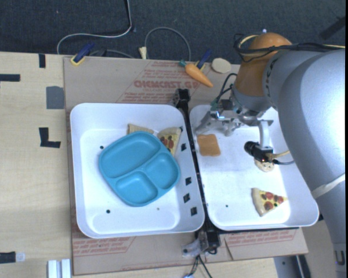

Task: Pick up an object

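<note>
The likeliest failure from here is judged to be a closing on nothing. The gripper [216, 129] is seen low in the right bin [304, 216], near its far left corner, and the nearest thing to be picked, a flat brown piece of toast [209, 145], lies just in front of the tips rather than between them. Because the toast is thin and lies flat on the bin floor, it could be pushed along or pressed down instead of being caught, unless the tips are brought to either side of it. A second risk is posed by the divider [192, 155] between the two bins, which runs just beside the toast; it could be struck or clamped along with the piece. The other candidates in this bin, a small round item [267, 165] near the wrist and a pizza slice [268, 201] toward the near edge, lie well apart from the tips and would require the arm to be repositioned. The blue plate [139, 168] and a second pizza slice [170, 138] are held in the left bin [81, 213], and a carrot [197, 74] lies on the bench beyond the bins. The fingers [204, 123] appear to be spread apart; nothing is seen between them, so nothing is held, and whether the bin floor is touched cannot be told.
</note>
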